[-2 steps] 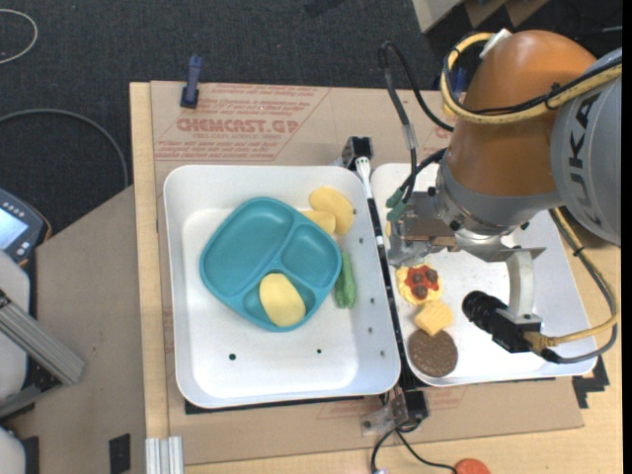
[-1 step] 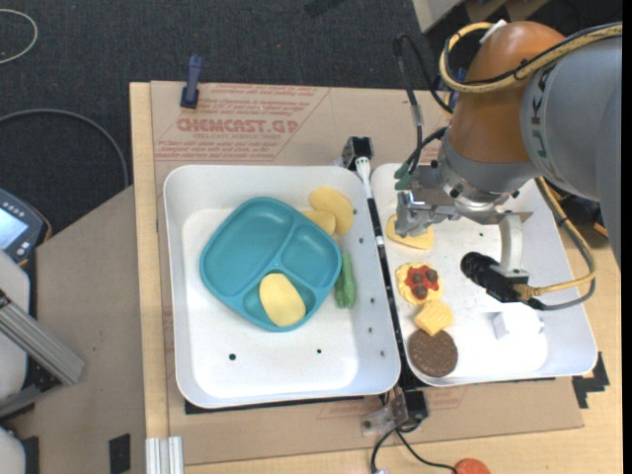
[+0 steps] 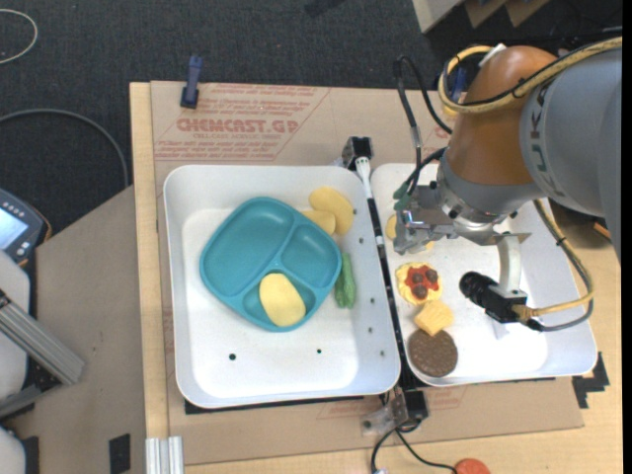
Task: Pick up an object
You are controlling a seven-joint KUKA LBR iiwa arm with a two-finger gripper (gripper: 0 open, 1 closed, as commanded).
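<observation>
Camera view — the arm [image 3: 494, 136] hangs over the right bin [image 3: 568, 349]; gripper [image 3: 427, 223] state cannot be determined. Nearest candidates lie at 6 o'clock: pizza slice [image 3: 419, 281], cheese wedge [image 3: 434, 317], cookie [image 3: 433, 353]. Descend vertically, centred on one item — avoid the bin wall.

grey KUKA arm [image 3: 583, 117], orange wrist band [image 3: 494, 117], black lettering, yellow and black cables, metallic gripper [image 3: 420, 227] mount
</observation>
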